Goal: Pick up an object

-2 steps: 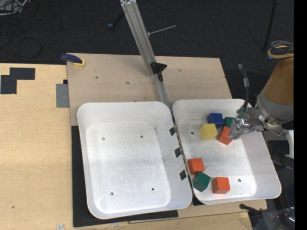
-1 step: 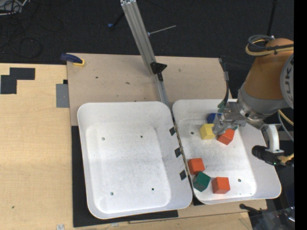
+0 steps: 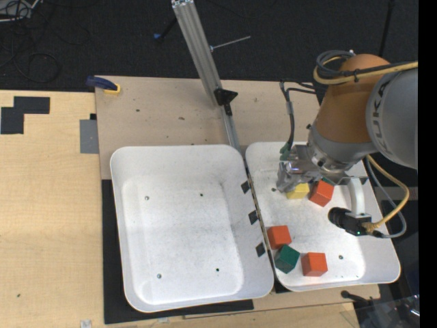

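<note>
The small yellow block (image 3: 298, 191) under the metal two-finger gripper (image 3: 293, 177) looks light, rigid and smooth, best pinched across flat sides; claw state I cannot tell

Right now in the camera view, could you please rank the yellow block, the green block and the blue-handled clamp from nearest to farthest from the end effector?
1. Yellow block: right bin, just below the end effector.
2. Green block: right bin's near edge.
3. Blue-handled clamp: bench's far left corner.
</note>
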`<state>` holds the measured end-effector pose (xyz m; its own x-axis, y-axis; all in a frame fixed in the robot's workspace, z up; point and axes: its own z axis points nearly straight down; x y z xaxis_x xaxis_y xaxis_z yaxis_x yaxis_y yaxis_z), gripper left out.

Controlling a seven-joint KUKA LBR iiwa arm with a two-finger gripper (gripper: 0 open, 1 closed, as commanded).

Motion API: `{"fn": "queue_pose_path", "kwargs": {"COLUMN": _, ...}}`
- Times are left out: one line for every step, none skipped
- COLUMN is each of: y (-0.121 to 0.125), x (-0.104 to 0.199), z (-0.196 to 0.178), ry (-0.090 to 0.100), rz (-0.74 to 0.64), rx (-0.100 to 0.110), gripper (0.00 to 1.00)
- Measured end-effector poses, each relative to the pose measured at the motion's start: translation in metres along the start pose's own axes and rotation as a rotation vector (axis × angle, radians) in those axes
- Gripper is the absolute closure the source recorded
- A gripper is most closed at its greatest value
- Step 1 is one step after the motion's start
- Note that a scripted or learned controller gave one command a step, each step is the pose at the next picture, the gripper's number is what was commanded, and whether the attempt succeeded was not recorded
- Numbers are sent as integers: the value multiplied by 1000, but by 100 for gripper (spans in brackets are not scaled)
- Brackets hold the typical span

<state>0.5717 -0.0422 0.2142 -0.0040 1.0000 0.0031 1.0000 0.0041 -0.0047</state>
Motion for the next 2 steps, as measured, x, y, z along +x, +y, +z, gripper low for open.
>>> {"fn": "queue_pose_path", "kwargs": {"y": 12, "x": 49, "z": -1, "ry": -3, "rz": 1, "rx": -3, "gripper": 100}}
{"fn": "queue_pose_path", "kwargs": {"y": 12, "x": 101, "z": -15, "ry": -1, "rz": 0, "rx": -2, "gripper": 100}}
